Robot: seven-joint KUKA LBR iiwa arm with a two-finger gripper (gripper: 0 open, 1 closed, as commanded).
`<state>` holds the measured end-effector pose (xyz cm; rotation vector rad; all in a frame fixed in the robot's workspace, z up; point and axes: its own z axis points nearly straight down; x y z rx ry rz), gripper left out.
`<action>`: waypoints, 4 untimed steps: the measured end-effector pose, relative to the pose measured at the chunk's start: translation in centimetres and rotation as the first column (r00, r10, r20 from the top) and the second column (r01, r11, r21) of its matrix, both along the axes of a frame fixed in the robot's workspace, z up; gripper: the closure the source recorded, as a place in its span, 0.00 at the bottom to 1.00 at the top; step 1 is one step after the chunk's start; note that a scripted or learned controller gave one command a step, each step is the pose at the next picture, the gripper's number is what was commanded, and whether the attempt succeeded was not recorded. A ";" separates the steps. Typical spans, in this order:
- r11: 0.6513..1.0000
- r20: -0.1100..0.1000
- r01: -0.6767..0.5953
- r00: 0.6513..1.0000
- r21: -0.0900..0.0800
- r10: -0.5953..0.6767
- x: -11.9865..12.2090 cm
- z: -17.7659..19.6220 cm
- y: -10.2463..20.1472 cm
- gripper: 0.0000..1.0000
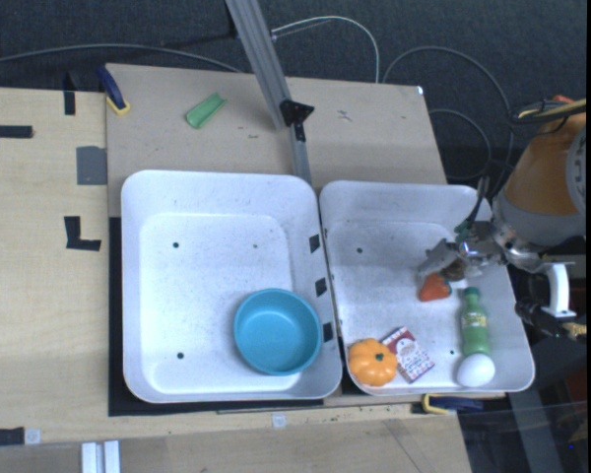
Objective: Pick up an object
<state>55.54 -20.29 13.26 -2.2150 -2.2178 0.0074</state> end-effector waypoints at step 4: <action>1.000 0.013 -0.001 1.000 -0.004 0.001 0.3 9.0 -0.1 1.00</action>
